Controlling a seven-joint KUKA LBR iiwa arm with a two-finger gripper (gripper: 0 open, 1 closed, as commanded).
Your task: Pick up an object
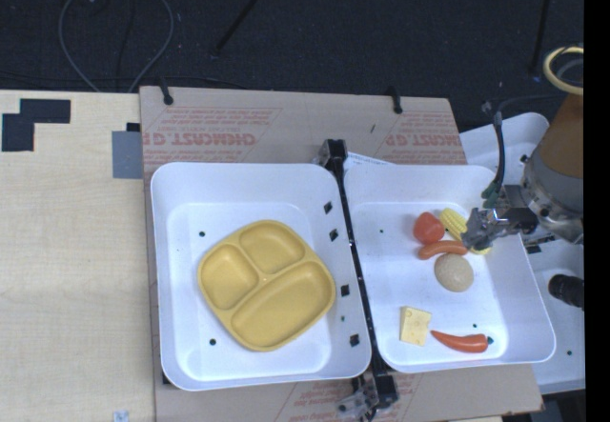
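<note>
The grey arm [558, 172] reaches in low from the right, its wrist bent toward the right bin [519, 339]. The claw [479, 231] sits at the bin's right side, beside the yellow corn [454, 219] and just above the beige egg [455, 272]. Whether the claw is apart or together cannot be told. A red tomato [428, 226] lies near the corn.

Robotics laboratory test cell. Indicated by two shallow white bins [250, 184] clipped side by side onto a cardboard sheet [286, 130] over a pale wooden bench [67, 249], loose black cables [114, 20] trailing across dark carpet [381, 20] behind, toy plastic food [448, 253] as sample objects, and an industrial grey-and-orange arm [562, 158] reaching in from the right.
</note>
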